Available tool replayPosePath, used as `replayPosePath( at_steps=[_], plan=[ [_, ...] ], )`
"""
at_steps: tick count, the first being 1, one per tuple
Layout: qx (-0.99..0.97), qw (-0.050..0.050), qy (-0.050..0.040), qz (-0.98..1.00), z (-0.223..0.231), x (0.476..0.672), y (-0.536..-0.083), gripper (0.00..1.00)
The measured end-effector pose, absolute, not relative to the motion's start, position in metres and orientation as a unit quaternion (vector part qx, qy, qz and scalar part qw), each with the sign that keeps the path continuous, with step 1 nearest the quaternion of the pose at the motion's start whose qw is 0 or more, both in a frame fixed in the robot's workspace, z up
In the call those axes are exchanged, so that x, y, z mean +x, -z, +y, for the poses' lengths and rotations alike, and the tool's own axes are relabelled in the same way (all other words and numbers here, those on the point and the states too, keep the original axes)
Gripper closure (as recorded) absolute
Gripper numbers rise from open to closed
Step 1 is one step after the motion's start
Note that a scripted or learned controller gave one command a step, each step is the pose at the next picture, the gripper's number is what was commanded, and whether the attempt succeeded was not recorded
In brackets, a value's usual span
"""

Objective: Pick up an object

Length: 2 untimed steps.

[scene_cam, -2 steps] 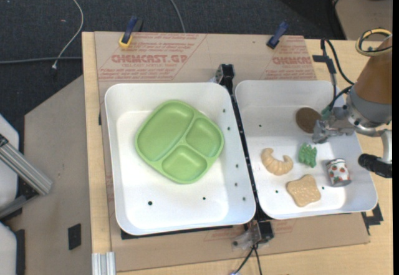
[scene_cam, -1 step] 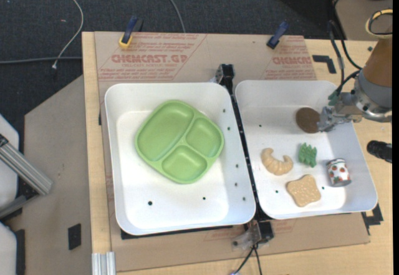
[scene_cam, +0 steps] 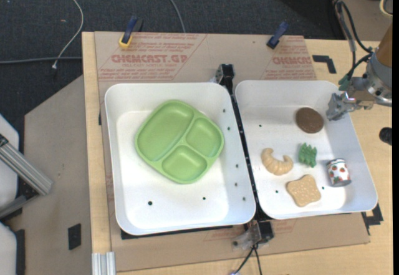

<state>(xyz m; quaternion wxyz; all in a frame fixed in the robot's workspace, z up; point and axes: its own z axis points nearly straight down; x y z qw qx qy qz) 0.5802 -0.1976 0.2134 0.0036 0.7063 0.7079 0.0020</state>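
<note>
The right bin (scene_cam: 274, 96) holds a brown round cookie (scene_cam: 309, 120), a green toy piece (scene_cam: 307, 154), a tan croissant (scene_cam: 276, 161), a slice of toast (scene_cam: 303, 191) and a small white cup with red marks (scene_cam: 338, 172). My gripper (scene_cam: 341, 104) hangs at the bin's far right corner, just right of the brown cookie and apart from it. Nothing shows between its fingers. A green divided plate (scene_cam: 179, 140) lies in the left bin (scene_cam: 124, 205).
The two bins meet at a dark central seam (scene_cam: 240, 143). Blue clamps (scene_cam: 130, 30) (scene_cam: 277, 35) hold the cardboard base at the back. Cables (scene_cam: 349, 24) run near the arm at the right edge.
</note>
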Motion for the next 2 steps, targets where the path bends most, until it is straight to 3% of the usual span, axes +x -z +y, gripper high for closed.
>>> replayPosePath(
  at_steps=[1,2],
  plan=[
    [0.707,0.003,-0.0012,0.708,-0.198,0.581,-0.239,1.0],
    [0.705,-0.002,-0.0005,0.709,-0.144,0.566,-0.246,1.0]
  ],
)
